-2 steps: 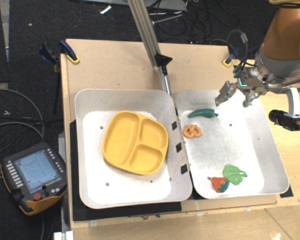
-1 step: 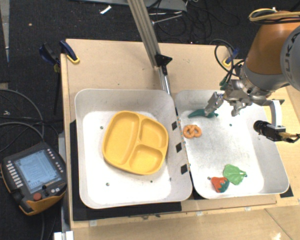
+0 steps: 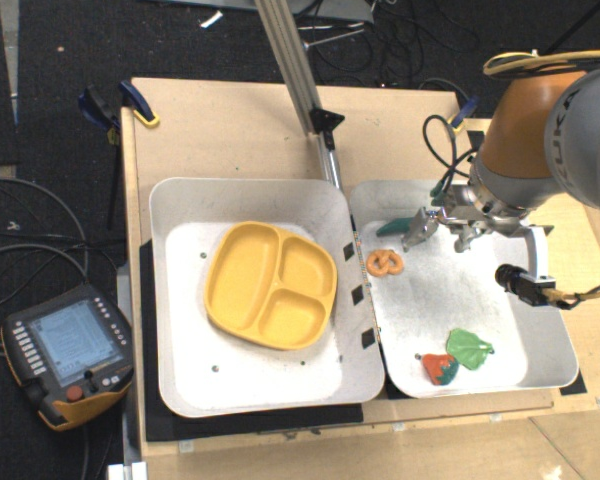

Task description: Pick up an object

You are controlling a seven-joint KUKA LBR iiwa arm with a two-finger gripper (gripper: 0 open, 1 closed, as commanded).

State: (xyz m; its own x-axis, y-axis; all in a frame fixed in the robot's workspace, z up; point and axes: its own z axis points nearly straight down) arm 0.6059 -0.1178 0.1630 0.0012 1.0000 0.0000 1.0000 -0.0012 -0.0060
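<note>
Honestly, I cannot tell how the pincer [image 3: 442, 226] stands; it hangs at the right bin's [image 3: 500, 298] twelve o'clock, a dark green piece [image 3: 393, 228] just beside it at nine. That piece looks light, small, probably slippery: pinch its middle

Glossy yellow plastic tray [image 3: 271, 285] on a matt white bin [image 3: 180, 218]; bare wooden bench [image 3: 220, 128].
</note>
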